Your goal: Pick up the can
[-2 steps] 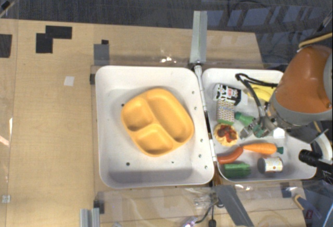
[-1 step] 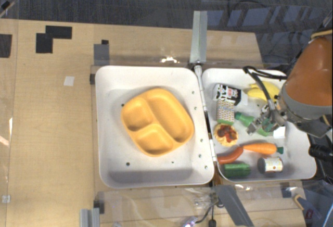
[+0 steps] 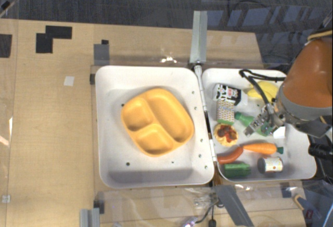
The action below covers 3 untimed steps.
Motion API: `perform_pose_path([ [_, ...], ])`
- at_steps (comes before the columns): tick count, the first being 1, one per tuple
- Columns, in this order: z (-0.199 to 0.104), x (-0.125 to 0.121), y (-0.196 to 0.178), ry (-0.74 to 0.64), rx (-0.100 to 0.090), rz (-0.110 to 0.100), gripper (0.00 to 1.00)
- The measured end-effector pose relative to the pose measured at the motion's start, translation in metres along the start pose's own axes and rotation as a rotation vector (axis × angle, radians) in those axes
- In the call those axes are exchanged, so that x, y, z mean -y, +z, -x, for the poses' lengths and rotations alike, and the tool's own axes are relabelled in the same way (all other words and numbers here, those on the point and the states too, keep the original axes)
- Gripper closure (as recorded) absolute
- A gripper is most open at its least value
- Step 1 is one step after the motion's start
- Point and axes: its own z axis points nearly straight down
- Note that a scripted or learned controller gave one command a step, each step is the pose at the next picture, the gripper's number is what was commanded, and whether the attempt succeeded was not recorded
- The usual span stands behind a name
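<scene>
The can is small and silver with a pale label. It lies on its side near the front right corner of the right bin. My gripper hangs over the middle of that bin, behind the can and apart from it. An orange carrot lies between the gripper and the can. The arm's orange band and grey wrist cover the bin's right part.
The right bin also holds a red pepper, a green cucumber, a pizza slice, a green bottle, a black-and-white carton and a banana. A yellow divided plate sits in the left bin.
</scene>
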Motion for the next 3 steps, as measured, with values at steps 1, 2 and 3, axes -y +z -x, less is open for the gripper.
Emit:
perform_pose_path([
  [1, -0.034, -0.024, 0.024, -0.132, -0.001, 0.0, 1.0],
  [2, 0.079, -0.069, 0.1, -0.193, 0.0, -0.001, 1.0],
  [3, 0.058, -0.126, -0.055, -0.202, 0.002, 0.003, 1.0],
])
